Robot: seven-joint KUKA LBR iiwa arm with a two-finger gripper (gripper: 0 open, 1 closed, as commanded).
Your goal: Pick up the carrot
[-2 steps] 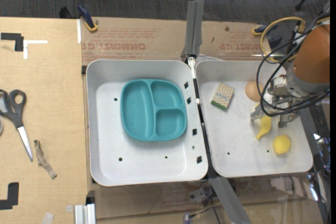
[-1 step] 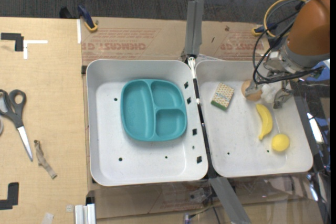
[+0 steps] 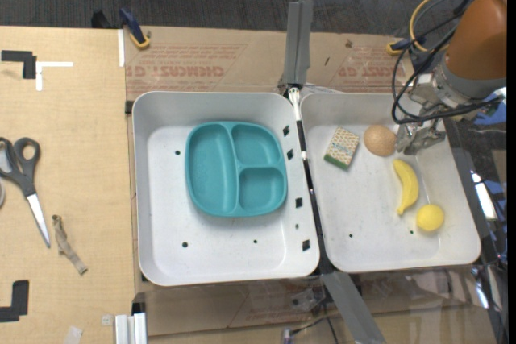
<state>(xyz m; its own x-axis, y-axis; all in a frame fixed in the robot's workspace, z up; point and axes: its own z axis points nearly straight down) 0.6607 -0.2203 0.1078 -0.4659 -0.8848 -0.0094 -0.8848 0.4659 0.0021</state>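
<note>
My gripper [image 3: 419, 138] hangs low over the back right of the right bin [image 3: 363, 246], under the orange-banded wrist [image 3: 477, 36]. It is just right of a tan, egg-shaped object [image 3: 379, 140] and just above the top end of a banana [image 3: 407, 185]. Whether it touches either one I cannot tell. Nothing is seen held in it.
The right bin also holds a small green-and-yellow sponge [image 3: 343, 147] near its left wall and a lemon [image 3: 430, 217] below the banana. A teal divided plate [image 3: 237, 168] lies in the left bin [image 3: 161, 254]. Scissors [image 3: 26, 181] lie on the bench at the far left.
</note>
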